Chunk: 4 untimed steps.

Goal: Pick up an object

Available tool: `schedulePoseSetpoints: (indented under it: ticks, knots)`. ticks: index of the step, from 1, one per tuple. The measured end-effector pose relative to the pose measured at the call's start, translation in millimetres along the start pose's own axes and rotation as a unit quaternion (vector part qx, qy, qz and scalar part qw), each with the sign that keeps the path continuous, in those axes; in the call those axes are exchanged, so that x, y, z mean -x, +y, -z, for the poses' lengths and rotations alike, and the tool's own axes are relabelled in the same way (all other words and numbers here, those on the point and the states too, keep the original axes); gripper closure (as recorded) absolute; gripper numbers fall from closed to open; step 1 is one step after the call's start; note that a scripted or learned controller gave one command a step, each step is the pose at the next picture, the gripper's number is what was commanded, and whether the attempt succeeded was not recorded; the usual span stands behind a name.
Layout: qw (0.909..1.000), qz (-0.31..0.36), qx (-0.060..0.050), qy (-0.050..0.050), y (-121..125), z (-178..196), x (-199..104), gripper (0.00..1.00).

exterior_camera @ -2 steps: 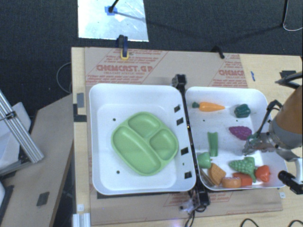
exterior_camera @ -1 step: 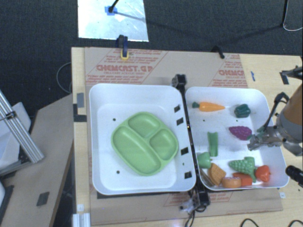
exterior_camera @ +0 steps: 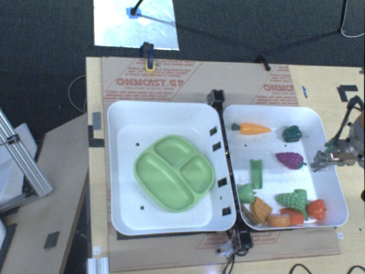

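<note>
I see the gripper (exterior_camera: 315, 163) at the right bin's (exterior_camera: 328, 147) right rim, metal fingers spread apart, nothing between them. Nearest thing: bumpy purple plastic grapes (exterior_camera: 290, 160), just left of it, long axis roughly horizontal, tapering right. Glossy orange carrot (exterior_camera: 254, 129) lies upper left in that bin, tip pointing right. Smooth green divided plate (exterior_camera: 174, 173) in left bin (exterior_camera: 120, 153).

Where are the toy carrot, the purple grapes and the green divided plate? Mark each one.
toy carrot (exterior_camera: 255, 129): camera view, middle of its orange body.
purple grapes (exterior_camera: 290, 160): camera view, centre of the bunch.
green divided plate (exterior_camera: 149, 182): camera view, its largest compartment.
</note>
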<state>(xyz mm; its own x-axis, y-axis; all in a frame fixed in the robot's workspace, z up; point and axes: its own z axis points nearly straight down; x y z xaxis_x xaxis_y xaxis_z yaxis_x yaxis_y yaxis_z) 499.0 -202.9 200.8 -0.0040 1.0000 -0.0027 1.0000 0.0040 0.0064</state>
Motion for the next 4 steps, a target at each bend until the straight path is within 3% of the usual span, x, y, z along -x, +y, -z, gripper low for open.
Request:
schedulePoseSetpoints:
  ticks: [1, 4]
  knots:
    - [1.0, 0.0, -0.001, 0.001, 1, 24, 0, 1.0]
    - [1.0, 0.002, -0.002, 0.001, 57, 35, -138, 1.0]
